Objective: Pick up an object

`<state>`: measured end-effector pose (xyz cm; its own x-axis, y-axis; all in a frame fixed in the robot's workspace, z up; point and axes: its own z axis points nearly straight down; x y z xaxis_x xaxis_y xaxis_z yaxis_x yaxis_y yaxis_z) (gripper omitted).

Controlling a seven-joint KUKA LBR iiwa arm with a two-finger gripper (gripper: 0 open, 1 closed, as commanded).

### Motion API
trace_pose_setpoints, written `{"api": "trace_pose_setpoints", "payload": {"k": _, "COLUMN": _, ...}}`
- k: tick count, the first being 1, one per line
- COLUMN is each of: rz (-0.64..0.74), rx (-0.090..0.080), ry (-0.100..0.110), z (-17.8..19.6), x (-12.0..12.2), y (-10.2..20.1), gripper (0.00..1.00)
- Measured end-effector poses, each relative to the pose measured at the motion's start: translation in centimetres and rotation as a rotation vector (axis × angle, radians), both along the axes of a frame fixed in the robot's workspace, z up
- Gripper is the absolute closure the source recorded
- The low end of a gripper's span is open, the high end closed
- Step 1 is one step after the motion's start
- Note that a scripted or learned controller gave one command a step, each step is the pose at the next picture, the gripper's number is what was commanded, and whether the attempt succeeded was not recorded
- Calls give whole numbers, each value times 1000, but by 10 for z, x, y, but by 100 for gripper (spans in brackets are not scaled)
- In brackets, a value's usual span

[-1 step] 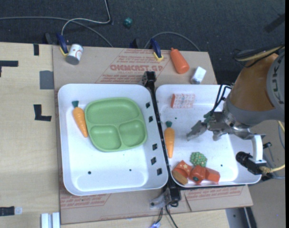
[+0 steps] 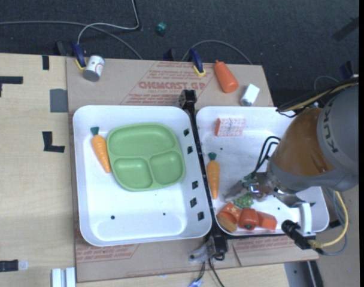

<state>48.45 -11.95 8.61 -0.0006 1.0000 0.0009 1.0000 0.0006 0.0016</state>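
My gripper [image 2: 246, 189] reaches into the right bin [image 2: 254, 115] from the right, low over its lower middle. It hangs just above a cluster of toy food [image 2: 248, 218] against the bin's front wall: a red tomato-like piece, orange pieces and a small green piece [image 2: 246, 200]. To the left of the gripper, an orange carrot [image 2: 213, 178] lies along the bin's left wall. A pink block [image 2: 230, 126] sits apart near the back of the bin. The arm's grey and orange body hides the bin's right part.
The left bin [image 2: 86, 202] holds a green divided plate [image 2: 147, 156] and a second carrot [image 2: 100, 152] to the plate's left. Behind the bins lie an orange bottle-shaped toy [image 2: 226, 76], a white cube [image 2: 249, 94] and a small can [image 2: 94, 67]. Clamps and cables sit at the back edge.
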Motion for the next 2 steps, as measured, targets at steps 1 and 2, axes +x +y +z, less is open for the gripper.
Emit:
{"api": "trace_pose_setpoints", "payload": {"k": 1, "rz": -1, "rx": -1, "ry": 0, "z": 10, "x": 0, "y": 0, "gripper": 100}}
{"api": "trace_pose_setpoints", "payload": {"k": 2, "rz": 2, "rx": 0, "ry": 3, "z": 98, "x": 33, "y": 81, "gripper": 100}}
